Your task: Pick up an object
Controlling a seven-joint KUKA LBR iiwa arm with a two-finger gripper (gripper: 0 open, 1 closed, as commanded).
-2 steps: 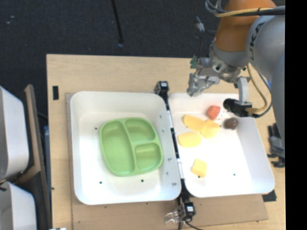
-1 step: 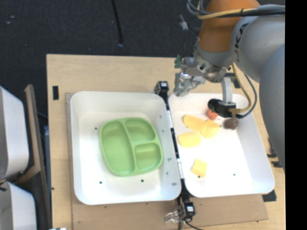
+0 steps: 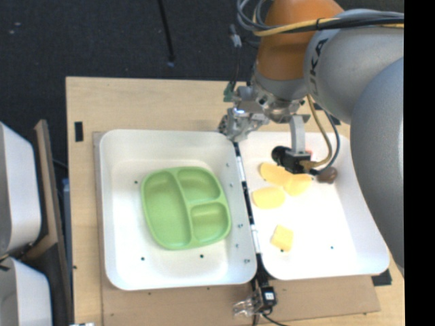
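so here's the bench (image 3: pixel 136 100) with the two white bins side by side on it

the left bin (image 3: pixel 122 161) has a green divided plate (image 3: pixel 185 207) lying flat around the middle. It has three compartments: two along the far side and a smaller one at the near right. The plate sits a bit turned against the bin walls and its right edge comes close to the wall the bins share

the right bin (image 3: pixel 340 243) has the small stuff, four yellow bits. The far yellow piece (image 3: pixel 274 173) and the round yellow piece (image 3: pixel 298 185) touch or overlap each other near the middle of the bin. The yellow wedge (image 3: pixel 268 197) is just beside them on the near side, closer to the shared wall. The yellow cube (image 3: pixel 282 238) sits on its own nearer the front, well apart from the other three

the grey arm (image 3: pixel 367 80) comes in from the right and covers the far right part of that bin, with the orange band (image 3: pixel 299 26) up top. The gripper (image 3: pixel 236 122) hangs at the far end of the wall where the two bins meet, pretty much over that back corner. It's apart from the plate and from all the yellow bits. Honestly I can't tell from this angle whether it's open or closed, it just reads as a clump of metal under the wrist
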